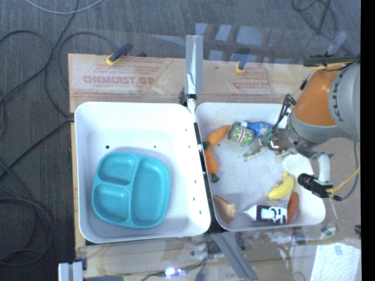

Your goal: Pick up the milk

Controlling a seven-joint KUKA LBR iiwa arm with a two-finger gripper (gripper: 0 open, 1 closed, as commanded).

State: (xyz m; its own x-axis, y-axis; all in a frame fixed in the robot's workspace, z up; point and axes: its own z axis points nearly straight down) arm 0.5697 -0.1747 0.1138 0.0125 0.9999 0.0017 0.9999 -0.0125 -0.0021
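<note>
A: The gripper (pixel 258 147) hangs low in the right bin (pixel 234 113), fingers spread apart and holding nothing, just beside a green-and-blue bottle (pixel 249 132).

B: And the milk (pixel 268 213)?

A: That looks like the small carton lying on its side near the bin's front wall, touching the red pepper (pixel 292 207), the banana (pixel 282 187) just behind it. Well apart from the fingers.

B: So the risk?

A: Closing here would likely take the bottle instead.
</note>
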